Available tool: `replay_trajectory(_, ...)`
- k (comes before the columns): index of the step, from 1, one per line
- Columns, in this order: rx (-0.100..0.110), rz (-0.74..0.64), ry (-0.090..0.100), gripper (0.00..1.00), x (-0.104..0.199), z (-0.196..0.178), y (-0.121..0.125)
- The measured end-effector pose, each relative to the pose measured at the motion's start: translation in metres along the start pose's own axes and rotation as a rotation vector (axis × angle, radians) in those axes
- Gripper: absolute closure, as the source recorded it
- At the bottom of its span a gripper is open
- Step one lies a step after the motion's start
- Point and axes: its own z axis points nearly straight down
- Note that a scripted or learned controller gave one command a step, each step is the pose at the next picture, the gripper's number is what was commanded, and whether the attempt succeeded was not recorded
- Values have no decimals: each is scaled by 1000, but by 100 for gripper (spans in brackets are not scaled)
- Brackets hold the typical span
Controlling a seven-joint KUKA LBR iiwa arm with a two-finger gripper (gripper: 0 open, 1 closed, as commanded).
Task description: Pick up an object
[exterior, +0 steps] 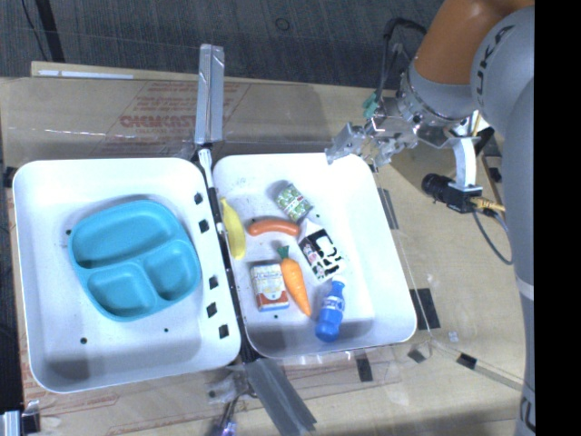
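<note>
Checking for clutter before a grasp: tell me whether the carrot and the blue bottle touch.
Touching. In the camera view the carrot's pointed end meets the blue bottle's cap, with no white bin floor showing between them.

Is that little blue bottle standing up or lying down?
Lying down. The bottle rests on its side on the right bin's floor, beside the carrot.
</note>
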Motion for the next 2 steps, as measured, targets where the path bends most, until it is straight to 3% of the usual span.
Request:
replay_trajectory(1,-2,-290,0,0,-39,142,-21)
replay_trajectory(2,-4,-442,0,0,-3,187,-57)
